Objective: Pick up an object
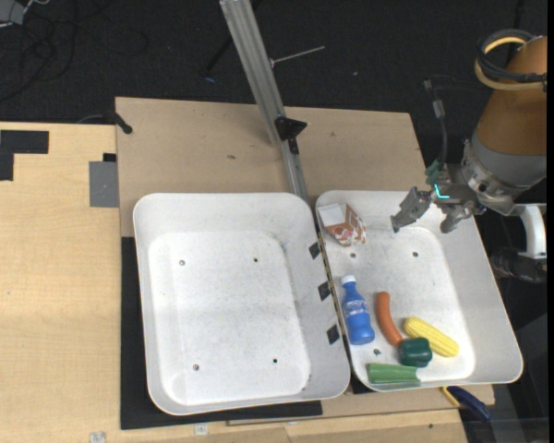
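My gripper [433,214] hangs over the back right part of the right bin [462,275], fingers spread apart with nothing between them. Below it in the right bin lie a small clear box with red contents [342,225] at the back left, a blue bottle [355,311], an orange carrot-like stick [386,317], a yellow corn cob [432,336], a dark green round piece [414,351] and a green pod [391,373] near the front. The gripper is apart from all of them.
The left bin [226,298] sits beside the right one, with black clips along the shared edge. A slanted metal rail [258,72] rises behind the bins. Wooden bench surface extends to the left.
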Controlling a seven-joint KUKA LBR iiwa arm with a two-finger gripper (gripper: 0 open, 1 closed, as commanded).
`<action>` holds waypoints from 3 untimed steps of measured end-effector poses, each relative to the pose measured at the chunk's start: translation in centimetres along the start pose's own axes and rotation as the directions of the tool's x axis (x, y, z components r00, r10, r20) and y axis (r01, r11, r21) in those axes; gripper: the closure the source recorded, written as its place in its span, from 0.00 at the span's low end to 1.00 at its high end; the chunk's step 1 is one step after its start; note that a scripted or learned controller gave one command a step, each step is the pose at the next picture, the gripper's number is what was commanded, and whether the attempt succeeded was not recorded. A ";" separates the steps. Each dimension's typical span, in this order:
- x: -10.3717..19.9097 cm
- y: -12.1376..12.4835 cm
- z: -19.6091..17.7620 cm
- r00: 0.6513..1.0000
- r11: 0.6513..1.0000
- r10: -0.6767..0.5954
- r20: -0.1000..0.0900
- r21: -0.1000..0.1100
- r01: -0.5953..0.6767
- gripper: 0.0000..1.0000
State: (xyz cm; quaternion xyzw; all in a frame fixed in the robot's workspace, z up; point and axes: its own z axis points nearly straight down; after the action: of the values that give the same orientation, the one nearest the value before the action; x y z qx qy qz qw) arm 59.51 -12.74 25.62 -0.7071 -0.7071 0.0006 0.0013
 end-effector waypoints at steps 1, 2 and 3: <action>-0.4 -0.2 4.5 1.000 1.000 0.000 0.000 0.005 0.000 0.00; 0.0 -1.2 9.6 1.000 1.000 0.001 -0.001 0.006 -0.001 0.00; -0.1 -0.5 15.4 1.000 1.000 0.003 -0.001 0.006 -0.003 0.00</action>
State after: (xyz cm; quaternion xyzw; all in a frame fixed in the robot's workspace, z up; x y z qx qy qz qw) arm 59.00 -12.82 10.19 -0.7082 -0.7060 0.0024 0.0037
